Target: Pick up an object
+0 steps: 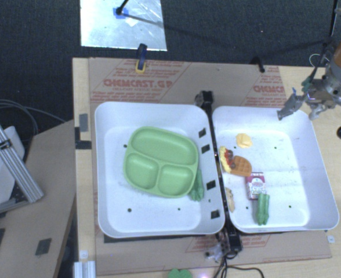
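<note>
While the arm sits high at about 2 o'clock, everything else lies flat on the bench (176,77), brown board with red printed lettering. At 9 o'clock, left bin (109,155): shallow, white, smooth plastic, rounded corners, small dark holes in the floor. Inside it a pale green tray (160,161), matte plastic, rounded-square, three compartments, slightly rotated; a darker green leafy piece (197,185) touches its 4 o'clock corner, against the bin's right wall. Black clips run down the seam between bins. At 3 o'clock, right bin (315,172), same white shallow shape. Its objects cluster along the left side: small yellow lump (243,139), rounded, toward 12 o'clock of the group; just below, a brown-orange oval toy food (240,166) with a red-yellow bit at its left edge; a small red-and-white box (256,185), rectangular, printed, just beside it at 5 o'clock; a green pod-like piece (262,208), long and ribbed, touching the box's lower end; a tan sliver (229,199) near the left wall. Gripper (301,105), grey metal, two thin fingers spread apart, released and holding nothing, hovers over the right bin's top right rim, well apart from all objects. Orange band shows above the wrist at the frame edge. Shiny foil sheet (124,16) lies on dark carpet at 11 o'clock.
</note>
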`<action>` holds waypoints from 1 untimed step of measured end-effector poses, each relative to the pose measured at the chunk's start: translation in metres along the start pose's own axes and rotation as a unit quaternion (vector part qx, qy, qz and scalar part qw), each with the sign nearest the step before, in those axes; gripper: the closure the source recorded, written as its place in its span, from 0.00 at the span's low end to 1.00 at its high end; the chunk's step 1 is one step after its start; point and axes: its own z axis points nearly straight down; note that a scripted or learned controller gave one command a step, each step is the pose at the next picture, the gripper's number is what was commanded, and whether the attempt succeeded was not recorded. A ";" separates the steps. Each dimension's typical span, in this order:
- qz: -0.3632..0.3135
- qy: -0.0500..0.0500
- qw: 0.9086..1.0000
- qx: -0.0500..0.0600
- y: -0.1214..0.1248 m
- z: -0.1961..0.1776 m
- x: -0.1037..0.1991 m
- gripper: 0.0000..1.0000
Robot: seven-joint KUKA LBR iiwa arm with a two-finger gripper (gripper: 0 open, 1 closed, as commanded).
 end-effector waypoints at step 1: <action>-0.002 0.000 1.000 -0.001 0.030 0.071 0.022 0.00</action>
